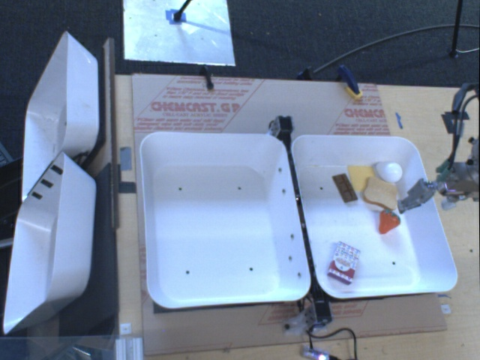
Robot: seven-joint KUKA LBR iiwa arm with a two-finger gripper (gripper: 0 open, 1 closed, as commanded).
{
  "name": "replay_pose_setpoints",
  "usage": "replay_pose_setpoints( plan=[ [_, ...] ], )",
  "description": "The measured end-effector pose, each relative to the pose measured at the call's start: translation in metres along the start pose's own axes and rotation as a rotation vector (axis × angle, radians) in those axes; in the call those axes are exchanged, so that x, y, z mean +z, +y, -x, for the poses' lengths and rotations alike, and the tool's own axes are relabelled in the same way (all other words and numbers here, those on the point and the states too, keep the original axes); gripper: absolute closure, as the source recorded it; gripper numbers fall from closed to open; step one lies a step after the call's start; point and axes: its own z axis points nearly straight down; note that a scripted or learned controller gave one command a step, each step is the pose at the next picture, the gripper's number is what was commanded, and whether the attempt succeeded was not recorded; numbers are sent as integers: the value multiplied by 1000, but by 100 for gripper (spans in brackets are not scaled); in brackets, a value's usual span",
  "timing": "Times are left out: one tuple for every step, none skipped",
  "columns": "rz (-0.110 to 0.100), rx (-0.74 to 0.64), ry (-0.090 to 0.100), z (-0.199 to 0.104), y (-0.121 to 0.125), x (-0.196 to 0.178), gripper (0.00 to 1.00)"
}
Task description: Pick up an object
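Observation:
The right bin holds several small objects. A brown bar lies beside a yellow slice. A white ball rests at the slice's right, above a tan bread-like piece. Just below the bread sits a red strawberry-like piece. Nearer the front lies a red and white box. My gripper reaches in over the bin's right rim, its tip just right of the bread and above the red piece. Nothing shows held in it.
The left bin stands next to the right one, with a black divider strip between them. Two spare white bins lean at the far left. A metal plate lies behind the bench, and cables run at the back right.

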Motion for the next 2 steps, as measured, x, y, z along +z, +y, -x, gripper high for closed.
replay_pose_setpoints(
  plan=[
    [4, -1, -1, 0, 1, -2, 0],
    [0, -1, 0, -7, 9, 49, 0]
  ],
)
